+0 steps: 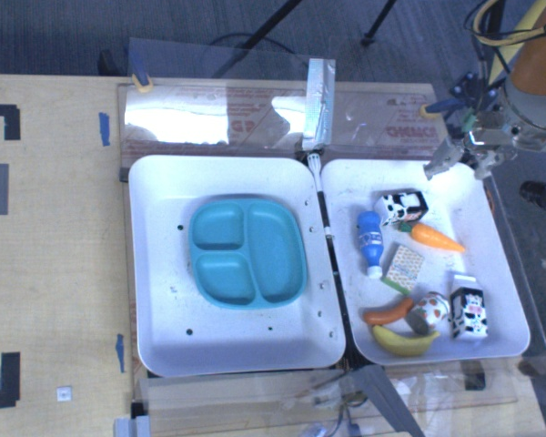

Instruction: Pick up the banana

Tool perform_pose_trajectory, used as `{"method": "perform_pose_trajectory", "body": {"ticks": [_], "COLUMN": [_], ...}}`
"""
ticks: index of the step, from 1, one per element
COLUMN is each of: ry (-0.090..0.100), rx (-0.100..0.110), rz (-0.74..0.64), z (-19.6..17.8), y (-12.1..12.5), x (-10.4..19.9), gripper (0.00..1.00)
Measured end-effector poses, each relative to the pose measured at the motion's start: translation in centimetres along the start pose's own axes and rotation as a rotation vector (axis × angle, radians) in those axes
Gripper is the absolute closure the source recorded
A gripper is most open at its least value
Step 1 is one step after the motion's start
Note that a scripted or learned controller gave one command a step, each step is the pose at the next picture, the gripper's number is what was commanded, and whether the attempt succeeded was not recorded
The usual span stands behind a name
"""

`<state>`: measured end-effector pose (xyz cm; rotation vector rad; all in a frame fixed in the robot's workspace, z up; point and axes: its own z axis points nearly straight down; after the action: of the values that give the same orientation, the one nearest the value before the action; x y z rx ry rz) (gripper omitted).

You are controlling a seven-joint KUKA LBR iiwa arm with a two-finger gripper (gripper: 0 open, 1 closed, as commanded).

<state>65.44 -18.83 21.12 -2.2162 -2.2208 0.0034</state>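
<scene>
The yellow banana (pixel 402 341) lies curved along the front edge of the right bin (pixel 508 271), just below an orange-red sausage-shaped toy (pixel 387 314) and a round speckled toy (pixel 428 312) that touch it. My gripper (pixel 460 159) hangs over the bin's far right corner, well apart from the banana, with nothing visibly in it.
The right bin also holds a blue bottle (pixel 370 241), a black-and-white cow toy (pixel 402 208), a carrot (pixel 435 237), a speckled square pad (pixel 404 267) and a cow-print carton (pixel 469 313). A blue divided plate (pixel 248 251) sits in the left bin (pixel 155 271).
</scene>
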Motion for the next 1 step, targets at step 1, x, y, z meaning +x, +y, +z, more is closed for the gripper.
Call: {"method": "perform_pose_trajectory", "body": {"ticks": [1], "ry": [-0.001], "rx": [0.001], "rz": [-0.003], "z": [-0.9], "y": [0.05], "x": [0.09], "gripper": [1.0]}}
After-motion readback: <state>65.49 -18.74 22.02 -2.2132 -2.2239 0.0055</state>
